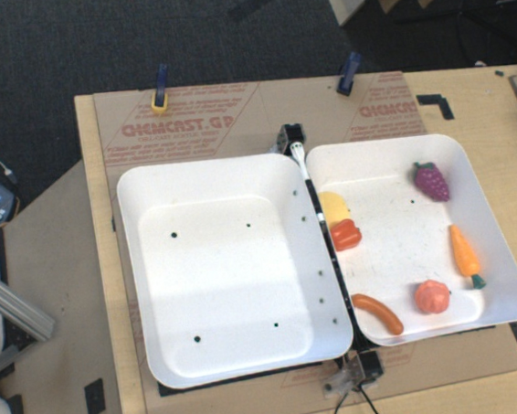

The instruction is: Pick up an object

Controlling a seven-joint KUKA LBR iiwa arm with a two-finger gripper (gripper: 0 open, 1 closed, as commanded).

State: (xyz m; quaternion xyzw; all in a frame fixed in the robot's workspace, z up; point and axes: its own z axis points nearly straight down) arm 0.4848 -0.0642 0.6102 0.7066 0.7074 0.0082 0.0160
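Six toy foods sit in the right bin [490,223]: grapes [430,181] far, carrot [466,255] by the right wall, tomato [432,296] and sausage [378,313] near, w/ a yellow piece [333,206] and red pepper [345,235] touching each other right against the divider [319,232]. Hand's state can't be told. Likely risk: those two leave no finger room wall-side, and the carrot and sausage lie by bin walls, so a grab may slip; left bin [219,270] and blue clamps [348,73] on the counter [108,263] aren't in the way.

Two shallow white plastic bins: left bin [157,286] and right bin [490,223]. Six toy foods: one purple grape bunch [430,181], one orange carrot [466,254], one pink strawberry [432,296], one orange sausage [378,313], one red pepper [345,235], one yellow piece [334,206].
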